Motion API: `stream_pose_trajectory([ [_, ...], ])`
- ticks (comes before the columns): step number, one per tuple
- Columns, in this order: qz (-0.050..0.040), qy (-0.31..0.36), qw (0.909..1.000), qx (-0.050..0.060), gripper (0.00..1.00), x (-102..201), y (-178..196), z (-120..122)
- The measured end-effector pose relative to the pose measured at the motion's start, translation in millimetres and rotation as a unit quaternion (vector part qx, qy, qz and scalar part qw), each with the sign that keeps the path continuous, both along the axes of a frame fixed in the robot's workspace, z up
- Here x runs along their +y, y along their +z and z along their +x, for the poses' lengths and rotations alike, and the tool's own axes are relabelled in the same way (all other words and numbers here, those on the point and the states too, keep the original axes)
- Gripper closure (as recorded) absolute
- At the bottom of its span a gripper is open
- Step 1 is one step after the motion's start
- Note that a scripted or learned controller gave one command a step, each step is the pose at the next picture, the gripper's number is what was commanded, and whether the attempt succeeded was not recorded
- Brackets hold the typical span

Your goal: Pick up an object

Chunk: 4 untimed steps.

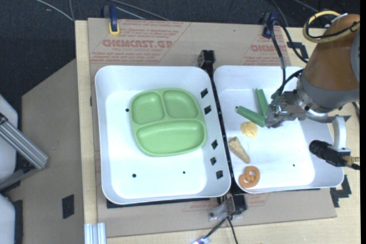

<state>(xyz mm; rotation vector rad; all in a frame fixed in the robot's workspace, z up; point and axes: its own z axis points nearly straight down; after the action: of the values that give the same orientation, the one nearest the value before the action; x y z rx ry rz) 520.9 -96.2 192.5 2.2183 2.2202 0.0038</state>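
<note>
The brown board (143, 37) under the bins reads "CHEMCAST GP".

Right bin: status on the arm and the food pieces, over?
Gripper low in the right bin, at the green sticks. Yellow lump, wedge, orange ring lie loose. Green plate in the left bin.

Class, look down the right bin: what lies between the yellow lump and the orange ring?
In the camera view, a tan wedge lies between the yellow lump and the orange ring.

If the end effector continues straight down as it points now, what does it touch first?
Probably the green pieces directly below the end effector in the right bin; depth is unclear from this slanted view.
</note>
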Motion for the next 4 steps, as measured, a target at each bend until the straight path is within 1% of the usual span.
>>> stream_pose_trajectory([
  [1, -0.0003, 0.000, 1.0000, -0.002, 1.00, 1.8, 53.4, 11.6],
  [2, 0.0008, 0.002, 1.0000, 0.001, 1.00, 44.4, 51.5, 17.6],
  [3, 0.0015, 0.002, 1.0000, 0.004, 1.00, 92.0, 35.9, 25.5],
  [4, 0.0012, 0.002, 1.0000, 0.001, 1.00, 145.6, 44.7, 33.2],
])
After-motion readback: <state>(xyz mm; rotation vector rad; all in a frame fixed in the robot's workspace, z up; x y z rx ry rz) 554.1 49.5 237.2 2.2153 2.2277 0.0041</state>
